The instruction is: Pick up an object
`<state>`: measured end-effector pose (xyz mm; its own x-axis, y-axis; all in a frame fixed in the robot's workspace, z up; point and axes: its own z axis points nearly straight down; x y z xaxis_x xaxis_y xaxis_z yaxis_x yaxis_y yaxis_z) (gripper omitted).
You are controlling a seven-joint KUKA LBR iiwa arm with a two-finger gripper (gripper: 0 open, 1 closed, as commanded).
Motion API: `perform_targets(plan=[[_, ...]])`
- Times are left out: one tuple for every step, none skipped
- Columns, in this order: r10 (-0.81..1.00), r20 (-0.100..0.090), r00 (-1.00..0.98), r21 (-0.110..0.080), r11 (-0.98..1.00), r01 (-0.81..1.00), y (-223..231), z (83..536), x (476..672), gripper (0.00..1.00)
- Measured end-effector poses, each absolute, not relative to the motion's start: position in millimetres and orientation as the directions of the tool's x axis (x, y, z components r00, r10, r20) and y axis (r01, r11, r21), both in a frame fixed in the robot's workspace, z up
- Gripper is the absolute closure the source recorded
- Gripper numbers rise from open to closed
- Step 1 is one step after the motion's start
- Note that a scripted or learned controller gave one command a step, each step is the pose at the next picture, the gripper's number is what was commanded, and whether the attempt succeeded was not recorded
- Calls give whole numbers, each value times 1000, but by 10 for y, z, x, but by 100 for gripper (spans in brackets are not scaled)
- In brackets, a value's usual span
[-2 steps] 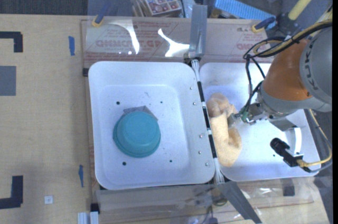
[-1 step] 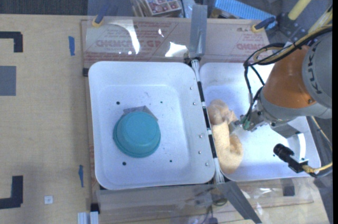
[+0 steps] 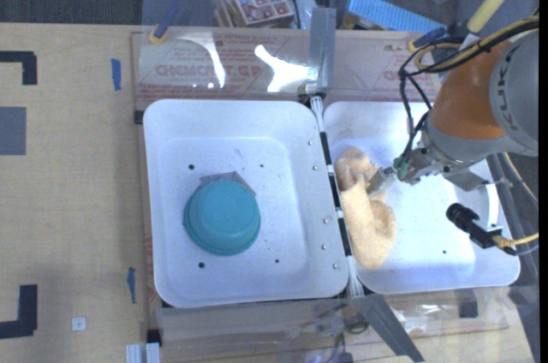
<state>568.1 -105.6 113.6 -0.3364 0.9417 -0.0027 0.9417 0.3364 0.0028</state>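
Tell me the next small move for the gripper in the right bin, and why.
Probably ease the gripper a little further left and down onto the tan sponge. The gripper sits at the sponge's upper right edge in the right bin, and nothing shows between its fingers. The teal bowl lies in the left bin, much farther away.

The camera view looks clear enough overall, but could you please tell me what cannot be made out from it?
- The tool: too small and blurred to read, by the tan sponge-like object in the right bin.
- Arm: cut off by the right edge.
- Grey patch in the left bin: partly covered by the teal bowl.
- Right bin's far-right floor: hidden under the arm.
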Motion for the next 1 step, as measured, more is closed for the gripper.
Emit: perform_targets(plan=[[956,-5,-292,13,292,956,-1023,907,5392,0]])
